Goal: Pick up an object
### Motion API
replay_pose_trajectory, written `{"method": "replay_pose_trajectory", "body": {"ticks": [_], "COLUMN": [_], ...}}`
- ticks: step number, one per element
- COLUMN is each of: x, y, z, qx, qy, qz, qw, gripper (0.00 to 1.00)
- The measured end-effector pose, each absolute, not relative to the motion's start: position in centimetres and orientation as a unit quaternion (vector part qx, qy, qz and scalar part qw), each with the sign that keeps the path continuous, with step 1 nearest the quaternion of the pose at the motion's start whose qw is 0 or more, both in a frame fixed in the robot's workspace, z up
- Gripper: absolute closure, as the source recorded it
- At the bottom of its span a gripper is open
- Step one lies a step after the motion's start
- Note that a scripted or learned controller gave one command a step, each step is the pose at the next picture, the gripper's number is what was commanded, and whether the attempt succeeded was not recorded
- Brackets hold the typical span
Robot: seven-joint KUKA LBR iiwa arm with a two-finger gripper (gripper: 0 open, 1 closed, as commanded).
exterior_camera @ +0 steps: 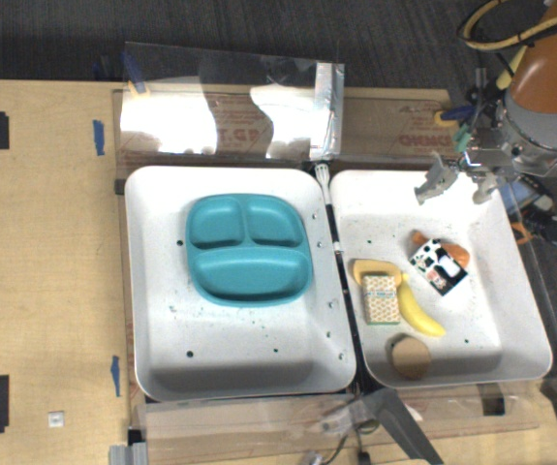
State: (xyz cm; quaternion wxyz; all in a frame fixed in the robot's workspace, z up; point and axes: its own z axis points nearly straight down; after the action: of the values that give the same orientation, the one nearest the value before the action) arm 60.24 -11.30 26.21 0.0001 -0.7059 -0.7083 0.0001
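Black-and-white patterned block (438, 264), resting against a small orange object (455, 256) in the right white bin (522, 329), is seen just below the two-finger gripper (457, 184), whose fingers are spread apart and empty. A yellow banana (417, 313) is angled nearby.

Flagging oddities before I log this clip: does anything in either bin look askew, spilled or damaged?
Nothing looks spilled or broken. The teal divided plate sits flat in the left bin. In the right bin the banana and small box lie crowded together, touching.
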Motion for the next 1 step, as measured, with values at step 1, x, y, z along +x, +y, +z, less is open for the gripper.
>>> {"method": "replay_pose_trajectory", "body": {"ticks": [1], "x": [60.36], "y": [-11.21], "z": [27.20], "qx": [-0.705], "qy": [-0.709], "qz": [-0.0005], "qw": [0.000], "gripper": [1.00]}}
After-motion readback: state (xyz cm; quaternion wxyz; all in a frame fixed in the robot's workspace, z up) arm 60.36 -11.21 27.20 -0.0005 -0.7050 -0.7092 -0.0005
